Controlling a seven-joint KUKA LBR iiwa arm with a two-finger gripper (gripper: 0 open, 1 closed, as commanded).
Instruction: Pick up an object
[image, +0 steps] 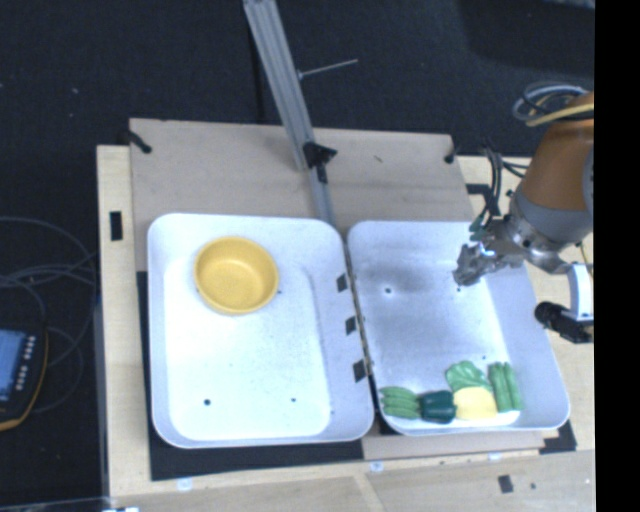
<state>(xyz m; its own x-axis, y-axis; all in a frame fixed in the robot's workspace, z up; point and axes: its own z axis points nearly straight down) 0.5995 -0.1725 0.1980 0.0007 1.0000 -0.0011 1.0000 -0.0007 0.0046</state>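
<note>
camera view: the claw (470, 268) hangs over the upper right part of the right bin (420, 300), at the right of the frame; whether it is apart or together i cannot tell, and nothing shows in it. the things to pick lie well apart from it, huddled at the lower edge of that bin: a green piece (398, 401), a dark green block (436, 406), a yellow piece (475, 403) and green pods (503, 385). a yellow bowl (236, 275) sits in the upper left of the left bin (250, 390) on the desk (400, 165). by my reading the pick is not yet done; reaching down, closing and lifting are all left.
</note>
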